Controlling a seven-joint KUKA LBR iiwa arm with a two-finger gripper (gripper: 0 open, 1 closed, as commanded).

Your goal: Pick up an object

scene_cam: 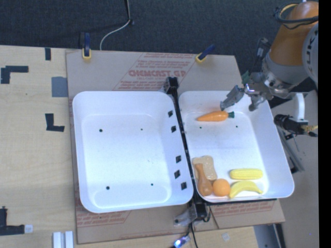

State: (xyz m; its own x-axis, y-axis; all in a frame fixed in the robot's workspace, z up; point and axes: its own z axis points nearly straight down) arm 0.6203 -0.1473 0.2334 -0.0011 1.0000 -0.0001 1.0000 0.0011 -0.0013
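An orange toy carrot (212,117) with a green tip lies in the far part of the right bin (269,138). At the near end of that bin sit a tan bread-like piece (205,168), an orange ball (221,187), a yellow corn cob (245,174) and a yellow banana (245,188). My gripper (242,101) hangs over the right bin's far right corner, just right of and above the carrot. Its two fingers (230,99) stand spread apart with nothing between them.
The left bin (83,138) sits beside the right one, with a black divider strip (177,133) between them. Both rest on a cardboard sheet (150,71) held by clamps (85,45). A white cable (116,30) runs across the dark cloth behind.
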